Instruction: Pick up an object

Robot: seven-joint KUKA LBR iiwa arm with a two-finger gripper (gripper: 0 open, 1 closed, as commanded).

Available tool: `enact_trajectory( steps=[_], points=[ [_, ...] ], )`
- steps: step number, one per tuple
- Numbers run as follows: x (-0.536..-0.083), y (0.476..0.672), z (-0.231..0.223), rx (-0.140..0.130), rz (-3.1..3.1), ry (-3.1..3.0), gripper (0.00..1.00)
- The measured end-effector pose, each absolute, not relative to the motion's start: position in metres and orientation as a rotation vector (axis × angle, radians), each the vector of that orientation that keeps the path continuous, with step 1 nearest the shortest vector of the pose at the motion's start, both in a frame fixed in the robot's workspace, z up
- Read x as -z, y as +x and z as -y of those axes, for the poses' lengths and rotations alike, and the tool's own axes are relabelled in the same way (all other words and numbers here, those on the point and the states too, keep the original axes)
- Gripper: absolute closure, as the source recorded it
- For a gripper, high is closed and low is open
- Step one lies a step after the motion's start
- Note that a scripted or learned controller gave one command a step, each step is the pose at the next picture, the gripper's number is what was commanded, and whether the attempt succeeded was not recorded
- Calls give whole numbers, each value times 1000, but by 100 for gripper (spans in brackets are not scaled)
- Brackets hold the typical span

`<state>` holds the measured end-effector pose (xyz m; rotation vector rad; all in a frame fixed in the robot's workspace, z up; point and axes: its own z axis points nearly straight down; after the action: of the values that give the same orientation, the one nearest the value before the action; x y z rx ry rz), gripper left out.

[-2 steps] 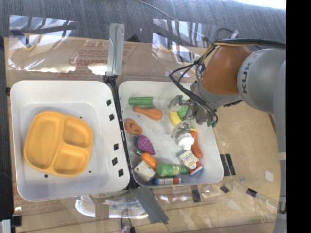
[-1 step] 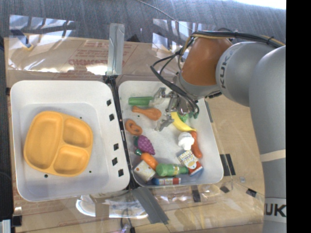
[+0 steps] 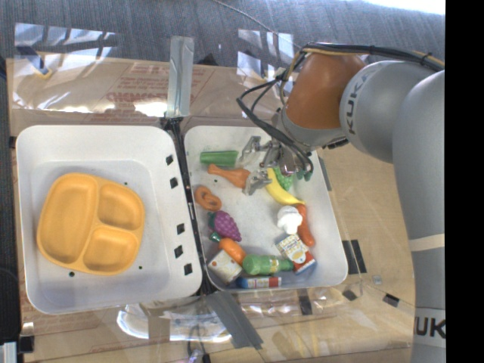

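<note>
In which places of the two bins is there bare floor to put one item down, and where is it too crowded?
Left bin: bare floor borders the yellow divided tray on every side, widest above it. Right bin: a small bare patch in the middle, between the purple grapes and the banana. Its near end is crowded, and the gripper hangs over the far end.

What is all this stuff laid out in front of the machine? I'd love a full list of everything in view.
bins: 2, white, side by side on the bench
divided tray: 1, yellow-orange, in the left bin
cucumber: 1, green, right bin, far left corner
carrot: 1, orange, just below the cucumber
banana: 1, yellow, right bin, middle
grapes: 1 bunch, purple, right bin, left side
mushroom: 1, white, below the banana
green bottle: 1, green, lying near the right bin's front edge
arm: 1, grey with orange band, reaching in from the right
gripper: 1, metal, over the right bin by the carrot and banana
</note>
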<state>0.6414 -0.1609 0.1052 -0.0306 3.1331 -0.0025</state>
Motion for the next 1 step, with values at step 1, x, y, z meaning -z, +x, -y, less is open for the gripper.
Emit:
enact_trajectory(
  steps=[1],
  points=[
    [-174,646,172,4,-2985,-960,100]
  ],
)
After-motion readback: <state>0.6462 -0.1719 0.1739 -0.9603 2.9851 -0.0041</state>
